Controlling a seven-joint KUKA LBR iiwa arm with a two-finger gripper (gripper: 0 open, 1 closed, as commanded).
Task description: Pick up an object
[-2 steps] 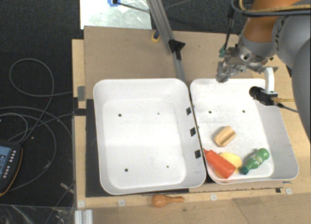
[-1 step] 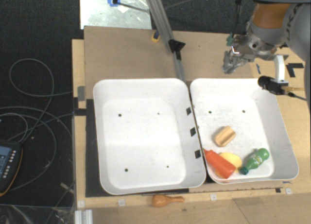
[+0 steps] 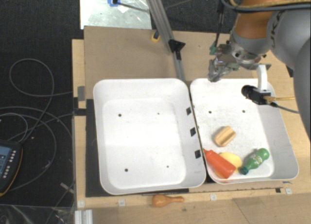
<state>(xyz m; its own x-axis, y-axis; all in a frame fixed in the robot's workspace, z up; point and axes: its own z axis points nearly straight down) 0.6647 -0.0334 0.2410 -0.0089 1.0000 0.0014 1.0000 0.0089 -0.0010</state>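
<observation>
Above the far left corner of the right bin (image 3: 290,156), the gripper (image 3: 216,75) hangs pointing straight down, its tip just over the bin's far rim. The grey arm (image 3: 290,29) comes in from the upper right, bent at the wrist, with the orange band (image 3: 261,0) above it. Whether the gripper is spread or closed cannot be told at this angle, and nothing shows clamped in it.

The things to pick all lie in the right bin, well apart from the gripper, toward the near edge. A tan cylinder (image 3: 224,136) lies on its side by the middle of the bin. In the near left corner a red-orange piece (image 3: 218,164) lies against the wall, touching a yellow piece (image 3: 232,159) just beside it. A green bottle (image 3: 254,161) lies tilted next to these, its cap end toward the near rim.

The left bin (image 3: 142,83) sits alongside, joined to the right one by black clips (image 3: 193,131). A grey pole (image 3: 162,18) slants across the bench (image 3: 121,53) beyond the bins, ending close to the gripper. An orange-brown pear-shaped thing (image 3: 165,199) lies on the bench's near edge, outside both bins.
</observation>
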